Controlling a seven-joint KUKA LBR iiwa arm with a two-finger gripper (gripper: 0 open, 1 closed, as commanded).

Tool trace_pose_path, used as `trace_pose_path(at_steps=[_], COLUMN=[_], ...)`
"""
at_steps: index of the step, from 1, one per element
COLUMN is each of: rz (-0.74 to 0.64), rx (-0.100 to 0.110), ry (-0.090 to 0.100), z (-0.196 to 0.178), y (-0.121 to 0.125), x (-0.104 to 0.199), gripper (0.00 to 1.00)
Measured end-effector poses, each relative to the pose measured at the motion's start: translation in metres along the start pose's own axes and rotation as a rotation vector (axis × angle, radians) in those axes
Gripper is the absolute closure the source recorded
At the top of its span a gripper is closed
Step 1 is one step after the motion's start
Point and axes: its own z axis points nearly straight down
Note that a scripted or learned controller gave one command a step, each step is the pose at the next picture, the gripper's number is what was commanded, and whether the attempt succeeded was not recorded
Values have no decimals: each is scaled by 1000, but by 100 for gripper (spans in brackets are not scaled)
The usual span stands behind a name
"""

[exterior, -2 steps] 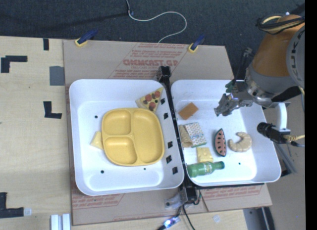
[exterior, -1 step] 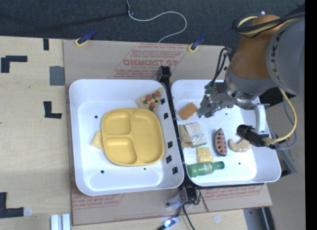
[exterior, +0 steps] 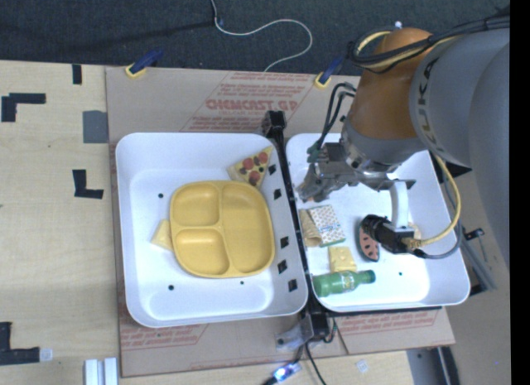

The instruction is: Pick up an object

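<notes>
Likeliest target is the patterned packet (exterior: 321, 224), lying flat in the right bin (exterior: 418, 282) close to its left wall. The hand (exterior: 317, 183) is low over the bin floor just far of the packet, apparently not touching it; nothing visibly held, and cannot tell whether the hand is apart or together from this angle. Just near of the packet lies a small yellow block (exterior: 341, 257), then a green bottle (exterior: 344, 281) on its side by the near wall. Left bin (exterior: 149, 176) holds a yellow divided plate (exterior: 222, 230) and a pizza slice (exterior: 252, 168) at its far right. Both bins sit on the desk (exterior: 50, 234). Step judged: approach, no grasp yet. Next move calls for shifting the hand nearward over the packet, dropping down, then closing; a flat packet beside the wall could slip out.
</notes>
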Motion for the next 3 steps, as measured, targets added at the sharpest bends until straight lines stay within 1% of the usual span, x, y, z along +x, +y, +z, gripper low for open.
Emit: trace_pose_path(at_steps=[1,2,3], rz=[-1,-1,5], rx=[-1,-1,-1], ry=[0,0,-2], z=[6,6,7], y=[13,12,15], x=[58,116,107], gripper=[100,100,100])
